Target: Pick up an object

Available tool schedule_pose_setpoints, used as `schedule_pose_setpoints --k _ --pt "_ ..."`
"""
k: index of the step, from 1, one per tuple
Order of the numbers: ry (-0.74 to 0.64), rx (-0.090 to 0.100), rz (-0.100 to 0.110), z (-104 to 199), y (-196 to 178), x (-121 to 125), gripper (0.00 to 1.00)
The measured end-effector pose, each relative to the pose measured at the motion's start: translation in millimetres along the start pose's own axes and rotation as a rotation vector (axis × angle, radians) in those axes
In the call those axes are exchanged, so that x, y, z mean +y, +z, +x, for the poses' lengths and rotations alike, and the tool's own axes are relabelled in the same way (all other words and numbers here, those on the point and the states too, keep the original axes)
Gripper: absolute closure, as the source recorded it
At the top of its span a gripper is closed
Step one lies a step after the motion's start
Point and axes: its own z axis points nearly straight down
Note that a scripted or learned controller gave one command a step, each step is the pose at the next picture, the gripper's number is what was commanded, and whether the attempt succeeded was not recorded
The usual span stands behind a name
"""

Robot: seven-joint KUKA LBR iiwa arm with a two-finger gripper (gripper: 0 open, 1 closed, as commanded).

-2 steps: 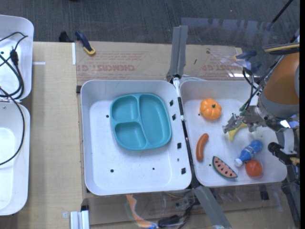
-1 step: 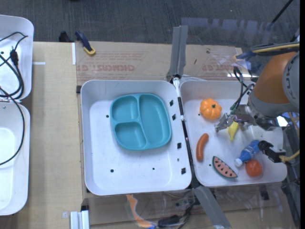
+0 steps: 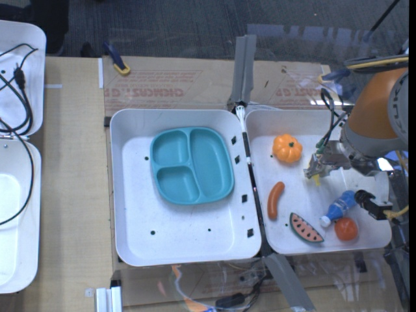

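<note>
Left bin point(image 3: 130, 194): 1 teal divided plate point(image 3: 192, 165) with 3 compartments, sitting slightly left of centre and toward the far side.

Right bin point(image 3: 263, 174), going left to right: orange sausage point(image 3: 275, 199) lying near the left wall, roughly upright in the view. Small orange pumpkin point(image 3: 287, 148) toward the far side. Watermelon slice point(image 3: 305, 228) near the front edge, below and right of the sausage. Blue bottle point(image 3: 339, 208) lying tilted, with a red-orange ball point(image 3: 346, 229) touching or just beside its lower end.

Arm point(image 3: 380, 109) enters from the right, orange band sitting over the far-right corner of the right bin, wrist angled down and left. Gripper point(image 3: 316, 171) is low over the bin floor, just right of the pumpkin and slightly below it, above-left of the bottle. Nothing visible between the fingers. Can't tell from this angle if they're spread or closed; the tip is too small and cluttered.

Nearest object to the gripper is the pumpkin, close but apart. Sausage is near, down-left. Bottle and ball are down-right. Watermelon slice is straight toward the front edge.
</note>
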Motion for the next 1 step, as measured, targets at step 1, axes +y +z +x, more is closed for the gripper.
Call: schedule_pose_setpoints --k 1 --pt "-0.004 -0.001 -0.003 52.6 -103.4 36.9 1.00"
